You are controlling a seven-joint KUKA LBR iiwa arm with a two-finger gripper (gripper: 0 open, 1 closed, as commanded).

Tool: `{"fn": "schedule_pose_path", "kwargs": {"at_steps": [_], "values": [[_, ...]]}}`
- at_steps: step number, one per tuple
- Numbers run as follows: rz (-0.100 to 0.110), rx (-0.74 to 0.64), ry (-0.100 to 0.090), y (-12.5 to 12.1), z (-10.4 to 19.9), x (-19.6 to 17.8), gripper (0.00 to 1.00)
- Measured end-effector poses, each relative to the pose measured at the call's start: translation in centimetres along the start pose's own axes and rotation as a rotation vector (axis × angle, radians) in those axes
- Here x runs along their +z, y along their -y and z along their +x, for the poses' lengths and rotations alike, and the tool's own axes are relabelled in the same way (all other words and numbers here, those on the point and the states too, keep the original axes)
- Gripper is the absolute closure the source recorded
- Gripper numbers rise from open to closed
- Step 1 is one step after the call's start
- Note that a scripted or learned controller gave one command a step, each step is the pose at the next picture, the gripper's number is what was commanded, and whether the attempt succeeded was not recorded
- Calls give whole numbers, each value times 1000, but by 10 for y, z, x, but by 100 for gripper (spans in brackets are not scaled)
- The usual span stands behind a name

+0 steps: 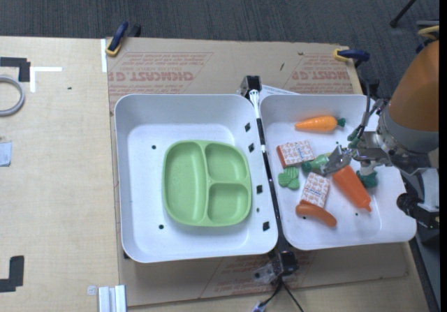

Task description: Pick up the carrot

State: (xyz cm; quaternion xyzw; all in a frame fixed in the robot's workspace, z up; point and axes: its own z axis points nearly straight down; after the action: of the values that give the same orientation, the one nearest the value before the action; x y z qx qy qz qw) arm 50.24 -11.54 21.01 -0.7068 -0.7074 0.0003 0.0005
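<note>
One orange carrot point(316, 123), green-stemmed, lying flat

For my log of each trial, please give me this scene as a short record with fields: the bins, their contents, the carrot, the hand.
left bin: shallow white bin with a green three-compartment plastic plate
right bin: shallow white bin with toy foods
task object: small orange toy carrot with green top, lying near the far wall
other items: two printed snack boxes, a larger orange carrot-like toy, an orange-red sausage-like toy, green toy pieces
hand: hand low over the right bin, nearer than the small carrot

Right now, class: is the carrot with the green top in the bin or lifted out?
In: the carrot lies flat on the right bin's floor.
</note>
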Motion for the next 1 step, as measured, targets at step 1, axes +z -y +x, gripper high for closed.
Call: {"fn": "schedule_pose_path", "kwargs": {"at_steps": [1], "values": [[-1,30,1,-63,29,-83,0]]}}
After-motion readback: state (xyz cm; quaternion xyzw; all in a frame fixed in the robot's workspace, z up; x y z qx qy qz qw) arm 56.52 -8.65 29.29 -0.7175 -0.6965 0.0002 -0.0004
